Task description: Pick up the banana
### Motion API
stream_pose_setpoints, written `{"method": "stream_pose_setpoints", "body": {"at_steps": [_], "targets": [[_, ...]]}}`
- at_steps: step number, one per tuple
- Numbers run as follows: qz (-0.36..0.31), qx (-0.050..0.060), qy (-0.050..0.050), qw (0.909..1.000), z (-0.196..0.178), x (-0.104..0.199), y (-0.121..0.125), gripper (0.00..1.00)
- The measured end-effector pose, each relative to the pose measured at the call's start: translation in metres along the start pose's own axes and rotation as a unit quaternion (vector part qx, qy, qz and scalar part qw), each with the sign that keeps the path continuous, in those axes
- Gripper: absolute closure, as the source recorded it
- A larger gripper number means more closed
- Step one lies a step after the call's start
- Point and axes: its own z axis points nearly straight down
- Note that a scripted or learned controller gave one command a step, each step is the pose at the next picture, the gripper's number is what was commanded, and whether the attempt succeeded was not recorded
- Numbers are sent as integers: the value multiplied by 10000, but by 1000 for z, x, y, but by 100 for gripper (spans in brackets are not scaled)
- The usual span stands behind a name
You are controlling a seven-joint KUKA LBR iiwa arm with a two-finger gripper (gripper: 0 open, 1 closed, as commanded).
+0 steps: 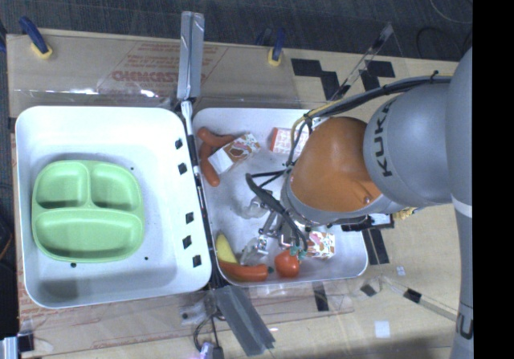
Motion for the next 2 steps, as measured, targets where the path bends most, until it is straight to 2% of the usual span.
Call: {"method": "stream_pose_setpoints", "body": {"at_steps": [1,2], "targets": [[-898,-19,93,9959,5,-42,18,0],[-2014,-29,76,9795,-94,-155,77,0]]}}
